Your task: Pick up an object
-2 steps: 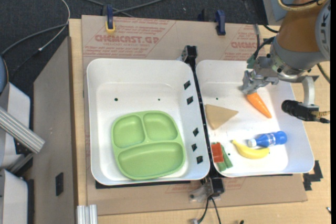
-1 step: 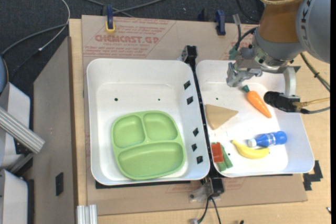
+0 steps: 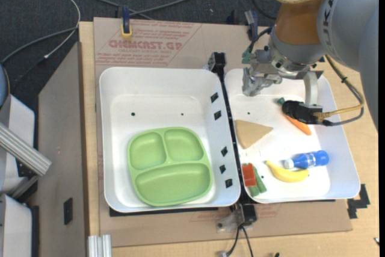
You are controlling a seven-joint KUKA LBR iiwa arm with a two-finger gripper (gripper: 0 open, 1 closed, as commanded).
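From the camera above the worktop (image 3: 150, 39), we look down on two shallow white bins side by side. The left bin (image 3: 114, 99) holds a green divided plate (image 3: 171, 165). The grey arm reaches in from the right, and its gripper (image 3: 255, 82) hangs over the bare far end of the right bin (image 3: 337, 129). We cannot tell whether the gripper is wide or narrow, and we see no object in it. The nearest candidate is a tan triangular wedge (image 3: 251, 131), which lies flat near the bin's middle, just toward us from the gripper, with its point facing right and clear floor around it. Farther on lie a yellow banana (image 3: 287, 172) touching a blue bottle (image 3: 307, 160), an orange carrot (image 3: 301, 124), and red and green pieces (image 3: 251, 177) in the near left corner. In our judgement, a clean pick means centring over the wedge, lining up across its narrower span, and descending straight, because so flat a shape offers little height to grip.
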